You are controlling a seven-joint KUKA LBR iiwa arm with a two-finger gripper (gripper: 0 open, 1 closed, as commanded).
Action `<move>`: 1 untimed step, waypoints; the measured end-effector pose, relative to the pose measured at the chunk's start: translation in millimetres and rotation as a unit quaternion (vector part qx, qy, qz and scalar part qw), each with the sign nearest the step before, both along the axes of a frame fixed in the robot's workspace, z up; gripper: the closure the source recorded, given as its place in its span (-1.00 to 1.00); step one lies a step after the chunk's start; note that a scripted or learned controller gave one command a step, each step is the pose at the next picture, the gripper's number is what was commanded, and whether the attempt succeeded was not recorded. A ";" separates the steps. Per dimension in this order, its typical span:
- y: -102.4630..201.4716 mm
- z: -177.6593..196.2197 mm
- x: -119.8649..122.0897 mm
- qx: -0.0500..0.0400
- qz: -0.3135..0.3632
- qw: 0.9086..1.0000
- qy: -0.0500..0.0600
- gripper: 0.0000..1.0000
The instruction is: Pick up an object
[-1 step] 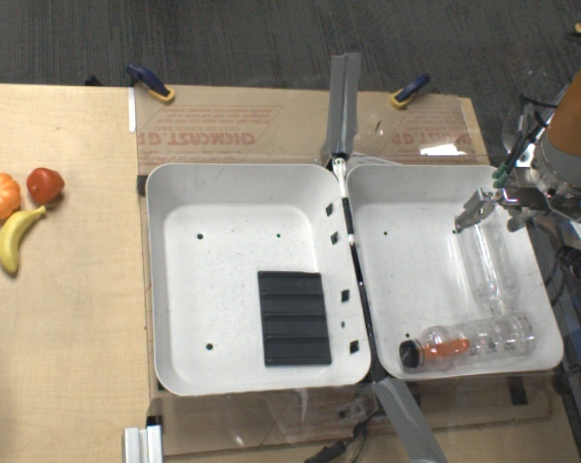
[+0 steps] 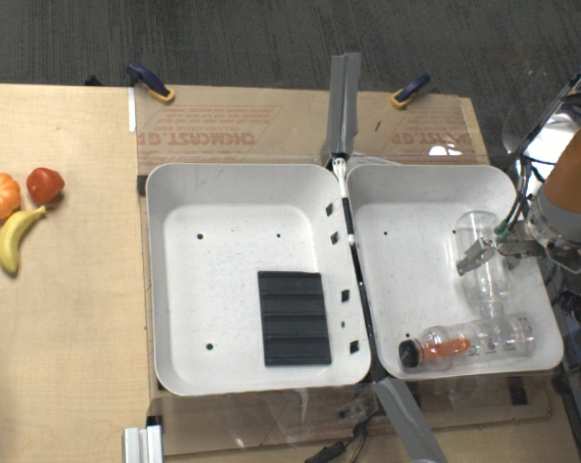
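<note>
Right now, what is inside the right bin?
The right bin holds a clear plastic bottle with a black cap and orange contents, lying along its near wall, and clear plastic cups beside the gripper. The arm covers the bin's far-right edge.

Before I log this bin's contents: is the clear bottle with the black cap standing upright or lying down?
Lying down. The clear bottle rests on its side along the near wall of the right bin, black cap pointing toward the divider.

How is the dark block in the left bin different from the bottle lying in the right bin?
The black ridged block is opaque, flat and rectangular; the clear plastic bottle is see-through and rounded, with a black cap and something orange inside. The block lies toward the left bin's near middle, the bottle along the right bin's near wall. Both lie flat.
</note>
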State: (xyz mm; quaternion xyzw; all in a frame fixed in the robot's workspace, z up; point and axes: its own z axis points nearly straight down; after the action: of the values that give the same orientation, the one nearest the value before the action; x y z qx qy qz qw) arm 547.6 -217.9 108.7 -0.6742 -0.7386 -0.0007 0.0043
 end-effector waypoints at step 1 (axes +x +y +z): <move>3.1 -10.6 -15.0 -0.003 0.036 0.999 -0.010 -1.00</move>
State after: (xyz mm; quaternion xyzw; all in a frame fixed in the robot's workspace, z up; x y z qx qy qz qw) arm 532.6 -214.8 98.1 -0.6469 -0.7625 -0.0051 -0.0052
